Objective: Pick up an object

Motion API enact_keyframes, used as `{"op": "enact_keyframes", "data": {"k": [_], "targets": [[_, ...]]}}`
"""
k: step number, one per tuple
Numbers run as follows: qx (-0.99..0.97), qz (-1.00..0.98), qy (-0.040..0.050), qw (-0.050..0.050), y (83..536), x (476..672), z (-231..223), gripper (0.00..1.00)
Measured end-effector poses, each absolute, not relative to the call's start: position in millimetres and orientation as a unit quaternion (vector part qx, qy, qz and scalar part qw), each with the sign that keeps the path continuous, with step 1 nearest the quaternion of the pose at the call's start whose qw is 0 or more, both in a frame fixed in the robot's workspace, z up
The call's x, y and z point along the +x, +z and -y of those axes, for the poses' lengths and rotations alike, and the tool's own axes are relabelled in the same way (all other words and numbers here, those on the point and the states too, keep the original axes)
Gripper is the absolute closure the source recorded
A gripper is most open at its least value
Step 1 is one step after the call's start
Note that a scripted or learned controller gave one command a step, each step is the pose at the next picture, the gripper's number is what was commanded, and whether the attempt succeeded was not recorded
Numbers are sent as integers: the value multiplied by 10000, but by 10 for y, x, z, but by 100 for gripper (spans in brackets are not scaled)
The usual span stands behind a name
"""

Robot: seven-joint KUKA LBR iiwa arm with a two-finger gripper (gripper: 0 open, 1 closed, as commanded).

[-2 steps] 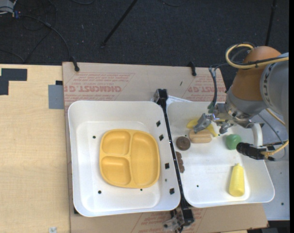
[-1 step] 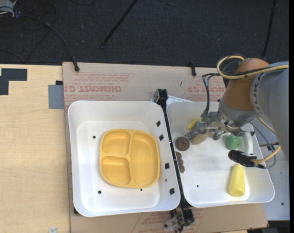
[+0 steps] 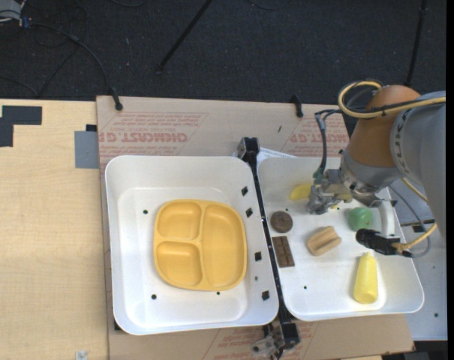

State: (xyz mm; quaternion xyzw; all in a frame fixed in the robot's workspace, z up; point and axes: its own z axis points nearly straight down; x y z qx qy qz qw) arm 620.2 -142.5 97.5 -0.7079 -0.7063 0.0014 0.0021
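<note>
Gripper low in right bin beside yellow piece; finger state indeterminable, apparently nothing held; off-centre closure risks nudging it away.

You're in a robot lab: taped cardboard under white bins, loose cables on dark carpet.

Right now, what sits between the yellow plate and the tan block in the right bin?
In the camera view, between the yellow plate and tan block: the bins' black divider, a brown round piece and a dark brown bar.
</note>
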Motion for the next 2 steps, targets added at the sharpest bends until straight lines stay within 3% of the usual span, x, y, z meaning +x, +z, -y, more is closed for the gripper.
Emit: {"op": "enact_keyframes", "data": {"k": [2], "targets": [[-7066, 7076, -9, -14, 2037, 6196, 1400, 100]]}}
